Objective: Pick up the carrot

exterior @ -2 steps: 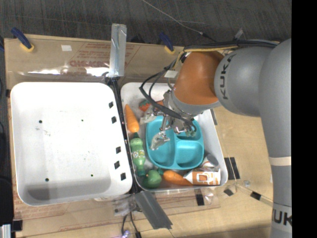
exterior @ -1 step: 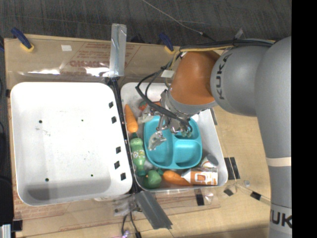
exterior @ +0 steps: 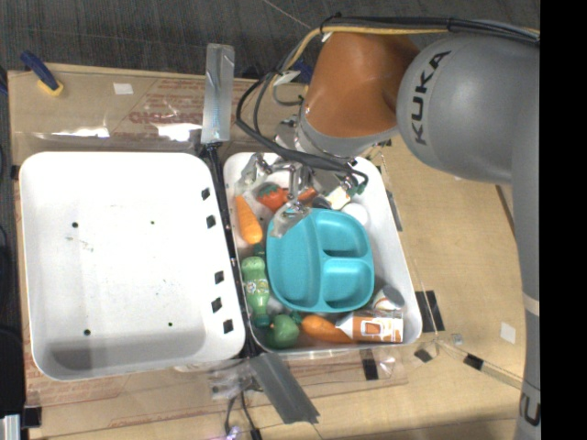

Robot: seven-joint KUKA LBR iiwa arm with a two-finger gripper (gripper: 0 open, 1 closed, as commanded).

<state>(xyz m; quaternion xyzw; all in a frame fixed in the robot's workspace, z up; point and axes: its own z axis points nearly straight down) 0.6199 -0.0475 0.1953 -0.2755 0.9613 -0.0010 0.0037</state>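
Gripper (exterior: 292, 193) low in right bin (exterior: 405, 273), finger state unclear.
Carrot (exterior: 248, 220) just left, beside blue tray (exterior: 326, 259).

The maker's name "KUKA" runs in dark capital letters down the rounded grey casing of the robot arm (exterior: 463, 81), beside its orange band. Print on a small orange-and-white carton (exterior: 378, 327) in the right-hand bin is too small to read.
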